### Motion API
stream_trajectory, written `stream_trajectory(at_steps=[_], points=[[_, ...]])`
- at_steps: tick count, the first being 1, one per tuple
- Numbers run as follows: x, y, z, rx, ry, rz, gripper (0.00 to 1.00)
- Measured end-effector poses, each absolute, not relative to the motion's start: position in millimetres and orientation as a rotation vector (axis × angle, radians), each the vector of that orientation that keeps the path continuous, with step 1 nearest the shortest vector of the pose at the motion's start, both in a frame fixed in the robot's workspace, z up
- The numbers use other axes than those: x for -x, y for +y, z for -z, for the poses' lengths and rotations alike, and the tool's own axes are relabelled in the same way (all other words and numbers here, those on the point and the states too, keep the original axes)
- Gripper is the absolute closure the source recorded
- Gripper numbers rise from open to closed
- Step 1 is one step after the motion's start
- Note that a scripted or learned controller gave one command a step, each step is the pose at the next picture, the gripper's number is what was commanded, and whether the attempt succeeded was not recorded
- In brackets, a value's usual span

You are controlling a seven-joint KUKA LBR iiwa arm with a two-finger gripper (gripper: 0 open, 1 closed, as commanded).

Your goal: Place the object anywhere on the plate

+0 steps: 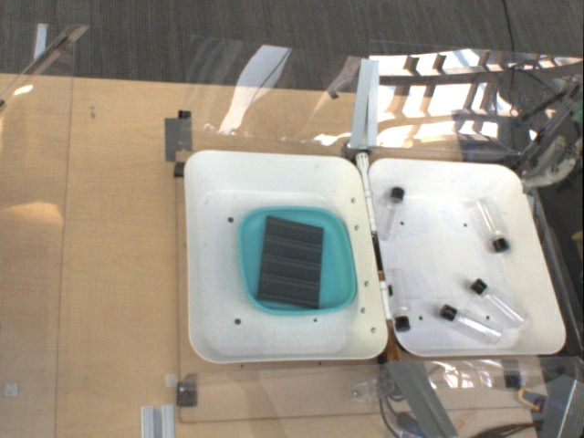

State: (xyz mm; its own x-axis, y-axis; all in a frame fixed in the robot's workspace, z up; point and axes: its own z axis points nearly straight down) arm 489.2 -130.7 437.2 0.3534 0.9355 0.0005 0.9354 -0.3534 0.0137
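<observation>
A dark grey ribbed rectangular block (291, 262) lies flat on the teal plate (342, 272), which sits in the middle of the left white bin (210, 290). The block covers the plate's centre and lies a little tilted, inside the rim.
The right white bin (438, 245) holds several clear vials with black caps, such as one (489, 222) at the right, one (394, 201) near the top left and two (470, 320) by the front edge. A metal divider post (365, 108) stands behind the gap between the bins. Wooden bench (91, 290) to the left.
</observation>
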Motion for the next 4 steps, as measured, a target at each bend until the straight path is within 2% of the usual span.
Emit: stream_trajectory(at_steps=[1, 2, 3, 4], points=[[-488.5, -170.3, -436.3, -2.769, 1.465, -0.010, 0.00], [-489.1, -140.5, -435.8, -2.974, 0.993, -0.009, 0.00], [-488.4, -183.4, -435.8, -3.119, 0.333, -0.012, 0.00], [-488.7, -152.7, -435.9, -3.120, 0.327, -0.011, 0.00]])
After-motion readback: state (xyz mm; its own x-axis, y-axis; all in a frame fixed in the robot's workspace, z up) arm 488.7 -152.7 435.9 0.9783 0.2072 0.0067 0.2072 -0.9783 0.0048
